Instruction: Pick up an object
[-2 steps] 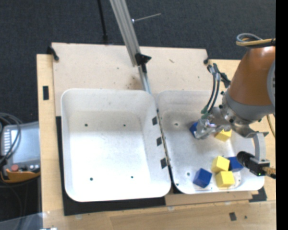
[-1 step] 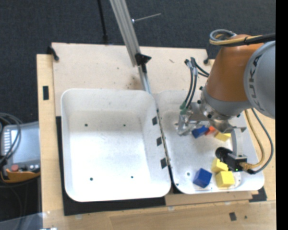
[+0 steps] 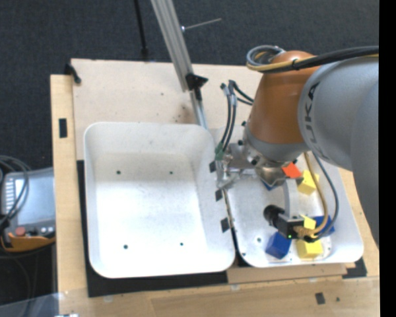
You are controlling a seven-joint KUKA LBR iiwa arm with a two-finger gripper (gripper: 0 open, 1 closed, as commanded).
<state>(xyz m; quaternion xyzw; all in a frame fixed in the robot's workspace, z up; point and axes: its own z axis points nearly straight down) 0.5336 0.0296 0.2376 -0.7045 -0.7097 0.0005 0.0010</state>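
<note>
Blue block (image 3: 277, 245) has a yellow block (image 3: 310, 248) just beside it, so centre your gripper (image 3: 270, 177) on the blue one alone. You cannot tell how wide the gripper stands or whether it holds anything.

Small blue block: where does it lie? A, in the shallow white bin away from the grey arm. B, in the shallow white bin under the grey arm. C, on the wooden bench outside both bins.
B: the small blue block lies in the shallow white bin under the grey arm, next to a yellow block.
</note>
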